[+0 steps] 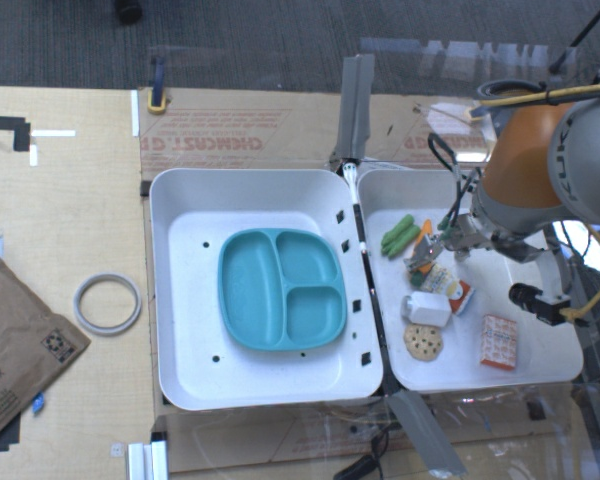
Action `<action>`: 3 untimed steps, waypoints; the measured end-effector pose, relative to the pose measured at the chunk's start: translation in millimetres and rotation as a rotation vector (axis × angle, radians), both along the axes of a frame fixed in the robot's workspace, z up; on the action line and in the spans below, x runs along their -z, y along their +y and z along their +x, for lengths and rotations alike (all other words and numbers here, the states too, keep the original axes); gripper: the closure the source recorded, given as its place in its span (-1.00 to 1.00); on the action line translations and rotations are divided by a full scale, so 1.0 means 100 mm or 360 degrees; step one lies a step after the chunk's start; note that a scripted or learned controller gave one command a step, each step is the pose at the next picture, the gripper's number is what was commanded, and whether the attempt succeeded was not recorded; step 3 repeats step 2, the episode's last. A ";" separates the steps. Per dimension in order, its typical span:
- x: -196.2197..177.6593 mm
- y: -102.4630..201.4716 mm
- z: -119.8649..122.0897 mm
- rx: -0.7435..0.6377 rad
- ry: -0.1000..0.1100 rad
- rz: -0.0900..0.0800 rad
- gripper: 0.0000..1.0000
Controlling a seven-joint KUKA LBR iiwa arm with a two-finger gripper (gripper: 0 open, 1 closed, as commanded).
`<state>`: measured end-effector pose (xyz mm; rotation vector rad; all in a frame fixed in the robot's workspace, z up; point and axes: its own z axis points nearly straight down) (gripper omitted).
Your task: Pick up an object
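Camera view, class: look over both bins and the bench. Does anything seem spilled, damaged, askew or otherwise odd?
Nothing looks spilled or broken. The teal divided plate lies slightly askew in the left bin. In the right bin, the green pods, cookie and small red-and-white packet lie loosely scattered, as expected for picking.

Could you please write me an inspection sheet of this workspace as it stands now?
Surface: bench bearing two white bins, left bin and right bin, side by side.
Job's things: in the right bin, a green pod, a cookie, a white block, a red-and-white box and a small packet.
Clutter: teal divided plate in the left bin; tape ring and cardboard on the bench.
Grippers: gripper low over the right bin, beside the pod; jaws too small to judge.
Cables: black cables along the arm.
Surroundings: grey carpet beyond the bench.
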<state>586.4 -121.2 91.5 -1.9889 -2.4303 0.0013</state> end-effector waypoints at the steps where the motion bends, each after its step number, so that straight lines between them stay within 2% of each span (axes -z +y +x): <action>1: -0.09 -0.02 0.00 0.0008 -0.0002 -0.0001 1.00; 2: -1.00 0.60 0.19 0.0149 -0.0001 -0.0002 1.00; 3: -1.00 0.60 0.19 0.0149 -0.0001 -0.0002 1.00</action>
